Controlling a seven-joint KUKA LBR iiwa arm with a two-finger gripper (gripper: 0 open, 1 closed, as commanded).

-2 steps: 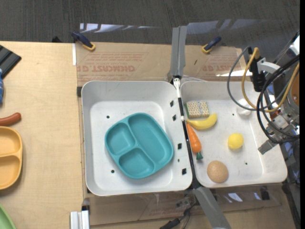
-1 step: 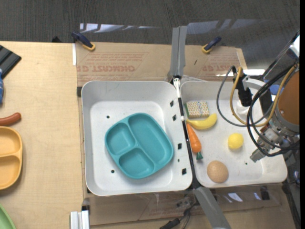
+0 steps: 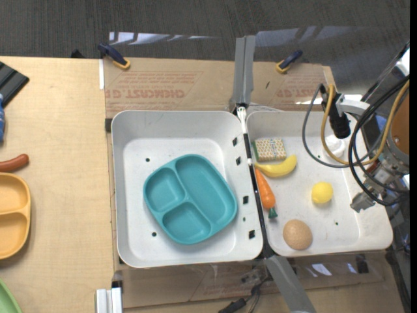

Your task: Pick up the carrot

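Observation:
The carrot [image 3: 264,190] is small and orange with a green stub at its near end. It lies along the left wall of the right bin [image 3: 345,240], just below a yellow banana [image 3: 277,167]. The arm comes in at the right edge, and my gripper [image 3: 362,201] hangs over the right side of that bin, well to the right of the carrot and apart from it. Cables cover much of the wrist.
The right bin also holds a speckled sponge block [image 3: 270,149], a yellow lemon [image 3: 321,193] and a tan egg-shaped object [image 3: 297,234]. A teal divided plate [image 3: 189,198] lies in the left bin [image 3: 130,175]. An orange dish [image 3: 13,217] sits on the bench at far left.

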